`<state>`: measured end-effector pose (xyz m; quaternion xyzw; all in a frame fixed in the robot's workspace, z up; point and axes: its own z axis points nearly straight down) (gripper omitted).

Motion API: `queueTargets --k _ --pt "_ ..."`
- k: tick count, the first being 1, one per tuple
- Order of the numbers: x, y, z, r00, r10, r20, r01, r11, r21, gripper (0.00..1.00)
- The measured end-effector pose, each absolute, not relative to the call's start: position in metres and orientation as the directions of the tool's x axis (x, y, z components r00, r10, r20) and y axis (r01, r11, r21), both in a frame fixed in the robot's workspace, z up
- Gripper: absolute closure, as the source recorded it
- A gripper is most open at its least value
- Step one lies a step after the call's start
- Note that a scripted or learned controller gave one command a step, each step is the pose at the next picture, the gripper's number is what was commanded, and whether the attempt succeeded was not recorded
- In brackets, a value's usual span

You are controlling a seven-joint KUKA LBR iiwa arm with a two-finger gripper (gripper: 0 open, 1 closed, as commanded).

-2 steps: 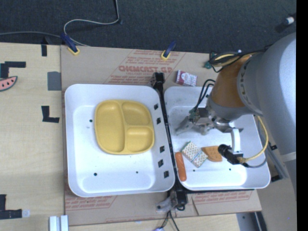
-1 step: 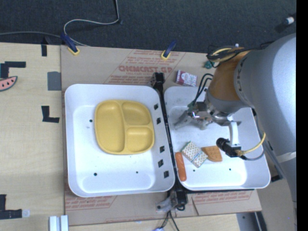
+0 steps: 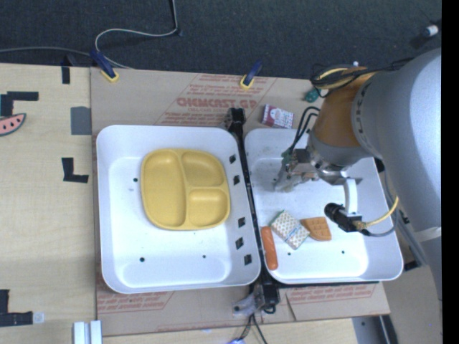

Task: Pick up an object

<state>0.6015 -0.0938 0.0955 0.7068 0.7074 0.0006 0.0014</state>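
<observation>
Three small things lie near the front of the right bin point(image 3: 373, 264), any of which I might lift: a checkered white packet point(image 3: 286, 228) sitting tilted, an orange cracker-like piece point(image 3: 316, 228) just beside it on the right and touching its corner, and a slim orange carrot-shaped stick point(image 3: 268, 247) lying along the bin's left wall, just to the packet's left. None of them is between my fingers.

My claw point(image 3: 287, 172) is over the upper part of the same bin, above bare white floor, well apart from the three things and behind them. It points toward the divide between the bins. How wide my fingers stand I cannot tell; the parts there are too small and tangled with cabling to read. I can make out nothing held in them.

Behind the claw comes my orange band point(image 3: 337, 117) and then the broad grey body of my arm point(image 3: 409, 135), which covers the bin's right side. A black fitting with a yellow cable point(image 3: 344, 217) hangs just right of the cracker-like piece.

The left bin point(image 3: 118, 256) holds a yellow divided plate point(image 3: 184, 188), lying flat near its middle, with three compartments. Black clips point(image 3: 239, 181) sit along the seam between the bins.

Both bins rest on a brown cardboard sheet point(image 3: 143, 99) printed in red. A small red and white box point(image 3: 277, 116) lies on it just behind the right bin. Two yellow clamps point(image 3: 251, 77) grip the sheet's far edge.
</observation>
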Motion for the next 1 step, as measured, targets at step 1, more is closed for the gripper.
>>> queueTargets --k 1 --pt "0.6014 -0.0938 0.0953 -0.001 1.0 -0.001 1.0 0.001 0.003 0.0"
